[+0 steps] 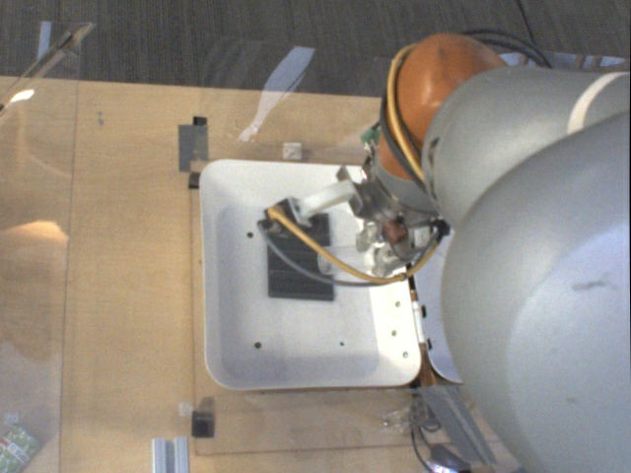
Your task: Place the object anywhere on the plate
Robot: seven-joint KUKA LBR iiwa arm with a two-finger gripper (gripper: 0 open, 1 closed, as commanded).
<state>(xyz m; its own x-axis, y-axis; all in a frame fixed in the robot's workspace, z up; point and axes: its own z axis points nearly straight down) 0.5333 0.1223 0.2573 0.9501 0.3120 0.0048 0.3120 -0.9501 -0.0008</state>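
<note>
My gripper [380,249] hangs low over the right part of the left white bin [237,343], close to its right wall. A small reddish-brown thing [394,232] shows right at the gripper; whether it is held or belongs to the gripper I cannot tell. A curved white edge, perhaps the plate [441,366], peeks out in the right bin beneath my arm. Most of that bin is hidden by the grey arm [532,225].
The two bins meet along a wall [419,318] just right of the gripper. Small black clamps [194,144] [203,423] hold the left bin's corners on the wooden bench. Strips of clear tape [281,82] lie behind the bin.
</note>
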